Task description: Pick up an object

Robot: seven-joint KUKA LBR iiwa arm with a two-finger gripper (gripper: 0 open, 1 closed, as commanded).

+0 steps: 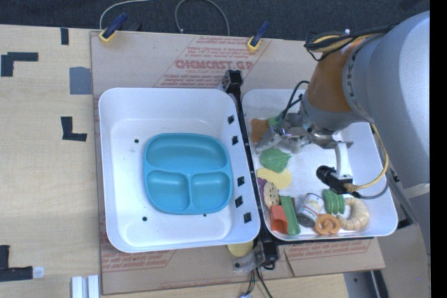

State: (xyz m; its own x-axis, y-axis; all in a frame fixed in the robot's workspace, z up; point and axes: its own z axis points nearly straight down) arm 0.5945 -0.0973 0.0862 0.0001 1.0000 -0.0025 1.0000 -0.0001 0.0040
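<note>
Desk (42, 206): pale wood surface with black tape marks, carrying a cardboard sheet (202, 63) held at its far edge by two clamps; its left part is cut off by the frame edge.

Arm (391, 80): grey with an orange band, reaching in from the right over the right bin (377, 223) and hiding that bin's far right corner and part of its right wall.

Left bin (115, 150): white, shallow, touching the right bin along a black divider strip. It holds one blue plate (187, 173) with three sections, near its middle, with bare white floor open on every side of the plate.

Right bin: white, crowded along its left and near walls; open floor lies in its middle, right of the green piece.

Pincer (285, 130): low over the far left part of the right bin, just right of the divider. Whether its fingers are apart or together cannot be made out; cables and the wrist blur it.

Small items, right bin: brown piece (260, 128) beside the pincer; green leafy piece (274, 160) just nearer; yellow piece (277, 179); red block (279, 217); silver can (311, 205); pretzel (326, 223); pale ring (356, 214) at the near right corner. Several overlap and their outlines are hard to separate.
</note>
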